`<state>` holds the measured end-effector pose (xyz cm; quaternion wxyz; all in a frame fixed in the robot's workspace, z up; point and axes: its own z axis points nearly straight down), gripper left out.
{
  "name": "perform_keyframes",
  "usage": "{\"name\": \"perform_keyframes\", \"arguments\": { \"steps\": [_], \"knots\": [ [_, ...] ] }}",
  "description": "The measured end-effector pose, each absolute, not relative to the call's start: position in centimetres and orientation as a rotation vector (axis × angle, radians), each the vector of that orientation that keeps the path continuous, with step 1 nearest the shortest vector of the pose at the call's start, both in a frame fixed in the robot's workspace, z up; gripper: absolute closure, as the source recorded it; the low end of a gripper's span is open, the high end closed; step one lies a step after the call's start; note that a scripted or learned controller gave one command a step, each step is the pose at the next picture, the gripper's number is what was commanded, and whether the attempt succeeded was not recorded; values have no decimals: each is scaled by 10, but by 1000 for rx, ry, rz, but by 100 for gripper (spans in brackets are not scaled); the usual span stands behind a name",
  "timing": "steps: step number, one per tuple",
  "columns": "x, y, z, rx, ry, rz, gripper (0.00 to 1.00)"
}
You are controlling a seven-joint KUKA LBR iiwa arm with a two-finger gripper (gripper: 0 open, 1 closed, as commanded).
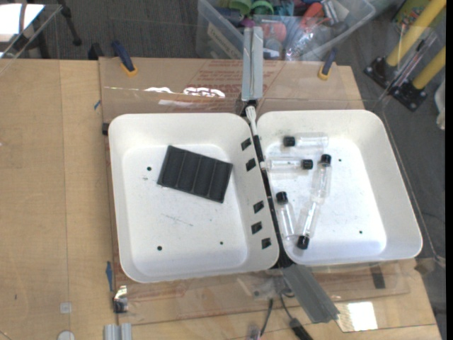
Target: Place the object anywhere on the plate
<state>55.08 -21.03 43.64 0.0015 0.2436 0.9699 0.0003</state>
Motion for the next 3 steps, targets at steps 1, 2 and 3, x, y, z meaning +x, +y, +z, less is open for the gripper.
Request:
{"name": "perform_keyframes", "arguments": {
  "steps": [1, 2, 3],
  "knots": [
    [480, -222, 436, 506, 3097, 0, 100],
    [482, -222, 448, 507, 3089, -1, 100],
    [527, -223, 405, 256, 3128, 1, 100]
  ]
}}
